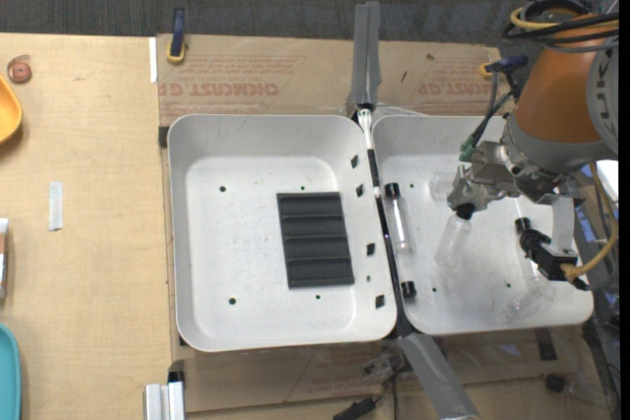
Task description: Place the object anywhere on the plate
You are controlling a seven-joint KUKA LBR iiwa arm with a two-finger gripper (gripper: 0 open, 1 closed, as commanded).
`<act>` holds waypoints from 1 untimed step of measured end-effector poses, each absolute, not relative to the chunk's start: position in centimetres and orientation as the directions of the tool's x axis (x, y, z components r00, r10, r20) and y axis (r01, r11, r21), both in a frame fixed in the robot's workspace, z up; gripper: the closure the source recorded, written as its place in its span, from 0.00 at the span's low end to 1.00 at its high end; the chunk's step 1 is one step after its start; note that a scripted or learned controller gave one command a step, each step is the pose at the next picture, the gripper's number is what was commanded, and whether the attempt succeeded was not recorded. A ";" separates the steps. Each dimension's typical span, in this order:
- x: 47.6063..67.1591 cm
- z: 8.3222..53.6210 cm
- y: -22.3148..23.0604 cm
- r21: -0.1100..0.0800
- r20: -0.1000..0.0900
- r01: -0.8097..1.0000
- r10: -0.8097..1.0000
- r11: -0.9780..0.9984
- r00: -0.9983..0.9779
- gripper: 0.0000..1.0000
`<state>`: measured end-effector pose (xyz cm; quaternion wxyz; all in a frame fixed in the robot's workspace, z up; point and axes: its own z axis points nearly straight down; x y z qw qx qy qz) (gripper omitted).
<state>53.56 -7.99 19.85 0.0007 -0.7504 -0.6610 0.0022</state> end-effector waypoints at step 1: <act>55.9 20.2 -1.7 -0.003 -0.002 0.997 0.997 -0.073 0.073 1.00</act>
